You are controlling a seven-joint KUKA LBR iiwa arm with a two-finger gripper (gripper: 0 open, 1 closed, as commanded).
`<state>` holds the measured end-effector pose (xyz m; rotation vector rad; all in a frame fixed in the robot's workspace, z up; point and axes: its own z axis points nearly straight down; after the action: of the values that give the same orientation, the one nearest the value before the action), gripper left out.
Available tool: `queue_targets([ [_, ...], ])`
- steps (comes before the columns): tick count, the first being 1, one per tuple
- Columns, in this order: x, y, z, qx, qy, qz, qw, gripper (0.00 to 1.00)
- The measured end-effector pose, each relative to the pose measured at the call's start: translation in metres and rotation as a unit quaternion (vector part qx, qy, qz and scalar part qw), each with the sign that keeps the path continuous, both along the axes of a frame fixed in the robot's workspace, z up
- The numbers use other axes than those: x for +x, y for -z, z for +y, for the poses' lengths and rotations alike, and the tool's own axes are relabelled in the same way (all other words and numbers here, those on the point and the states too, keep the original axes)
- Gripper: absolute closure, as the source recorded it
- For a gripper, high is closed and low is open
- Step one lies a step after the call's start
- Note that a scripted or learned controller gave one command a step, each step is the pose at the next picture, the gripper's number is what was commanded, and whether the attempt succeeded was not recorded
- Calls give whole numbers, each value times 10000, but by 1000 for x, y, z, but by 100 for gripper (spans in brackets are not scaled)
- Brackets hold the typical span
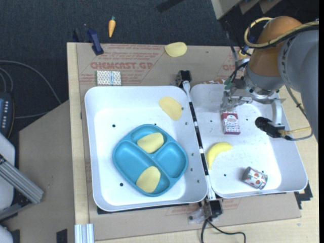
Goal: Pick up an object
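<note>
The grey arm (298, 59) reaches in from the right, its orange band above the wrist, and points the claw (232, 101) straight down into the right bin (283, 181). The claw hangs just above the red box (231, 123), which lies flat on the bin floor; whether it is spread or closed I cannot tell.

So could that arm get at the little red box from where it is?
Probably yes. The gripper hangs just above the red box in the right bin, and nothing lies over the box; the banana and can sit well apart.
</note>
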<state>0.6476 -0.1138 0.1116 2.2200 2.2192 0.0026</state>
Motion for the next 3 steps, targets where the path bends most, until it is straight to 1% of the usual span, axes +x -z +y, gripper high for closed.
queue_targets([
  [1, 0, 0, 0, 2, 2, 1, 10000, 0],
  [2, -5, 27, -1, 7, 1, 28, 10000, 0],
  [3, -5, 17, -1, 6, 2, 16, 10000, 100],
])
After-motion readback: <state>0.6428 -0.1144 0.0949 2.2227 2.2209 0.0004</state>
